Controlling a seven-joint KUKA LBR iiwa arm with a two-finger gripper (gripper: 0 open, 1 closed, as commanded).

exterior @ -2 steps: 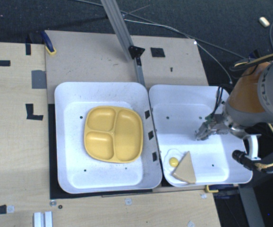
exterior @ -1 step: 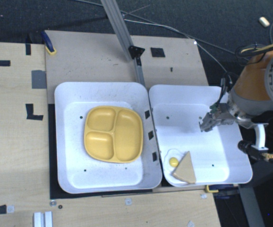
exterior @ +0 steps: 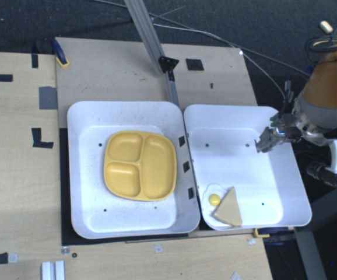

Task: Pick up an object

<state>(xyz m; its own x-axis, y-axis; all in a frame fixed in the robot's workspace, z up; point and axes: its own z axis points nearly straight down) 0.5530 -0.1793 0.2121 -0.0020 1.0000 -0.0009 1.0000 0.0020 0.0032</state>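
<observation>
Objects for picking lie in both white bins: a yellow divided plate (exterior: 140, 165) sits in the middle of the left bin (exterior: 81, 156), while a tan wedge (exterior: 229, 207) and a small yellow ball (exterior: 214, 200) rest touching or just beside each other at the lower left corner of the right bin (exterior: 285, 179). The arm (exterior: 323, 92) comes in from the right of the frame, and its pincer (exterior: 269, 139) hangs over the upper right part of the right bin, well apart from the wedge and ball. How the pincer stands is too small and dark to tell; nothing is visible between its tips. By my reading the task is at the approach step, with nothing lifted yet. The nearest targets are the wedge and ball, so the next move calls for travel toward the lower left of that bin, then a descent centred on one of them, minding the bin wall close by.
</observation>
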